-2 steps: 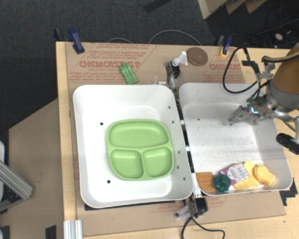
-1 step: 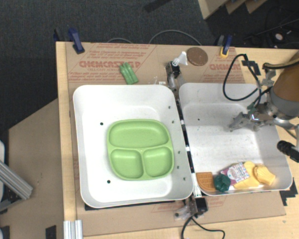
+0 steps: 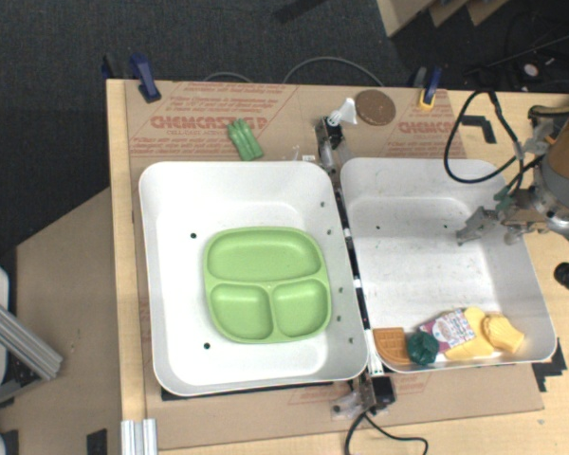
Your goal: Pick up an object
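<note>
A small pile of objects lies in the near right corner of the right bin [image 3: 408,254]: an orange-brown piece [image 3: 389,342], a dark green item [image 3: 422,349], a pink and white packet [image 3: 450,328], and yellow pieces [image 3: 493,335]. My gripper [image 3: 488,233] hangs over the right bin's far right part, well above the pile and apart from it. Its two grey fingers [image 3: 472,226] are spread open and hold nothing. The left bin [image 3: 171,254] holds a green divided tray [image 3: 266,284].
Behind the bins, on the cardboard, lie a green clip [image 3: 246,141] and a brown disc [image 3: 375,108]. Blue clamps [image 3: 147,77] grip the board's far edge. Black cables [image 3: 474,131] loop near the arm at the right.
</note>
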`<action>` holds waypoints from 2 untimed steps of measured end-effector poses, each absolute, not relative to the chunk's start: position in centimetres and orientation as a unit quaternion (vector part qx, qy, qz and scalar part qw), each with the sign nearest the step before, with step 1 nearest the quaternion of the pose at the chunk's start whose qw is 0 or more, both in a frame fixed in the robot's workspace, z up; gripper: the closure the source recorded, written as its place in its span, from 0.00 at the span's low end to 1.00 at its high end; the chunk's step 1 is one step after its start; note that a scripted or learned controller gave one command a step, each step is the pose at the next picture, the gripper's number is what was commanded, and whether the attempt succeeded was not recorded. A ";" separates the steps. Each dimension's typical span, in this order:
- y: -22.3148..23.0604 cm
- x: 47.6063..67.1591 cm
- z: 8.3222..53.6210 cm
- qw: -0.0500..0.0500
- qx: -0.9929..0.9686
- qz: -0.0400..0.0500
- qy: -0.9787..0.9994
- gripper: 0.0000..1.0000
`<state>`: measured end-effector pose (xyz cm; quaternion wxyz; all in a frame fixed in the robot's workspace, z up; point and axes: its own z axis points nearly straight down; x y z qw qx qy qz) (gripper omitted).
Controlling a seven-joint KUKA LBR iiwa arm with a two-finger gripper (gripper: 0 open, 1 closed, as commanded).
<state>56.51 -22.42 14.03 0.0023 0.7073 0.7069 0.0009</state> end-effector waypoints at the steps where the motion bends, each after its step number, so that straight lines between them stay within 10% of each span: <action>1: -20.9 53.2 9.7 -0.003 0.707 -0.001 0.707 0.00; 2: -21.6 50.8 8.4 -0.002 0.708 -0.001 0.706 0.00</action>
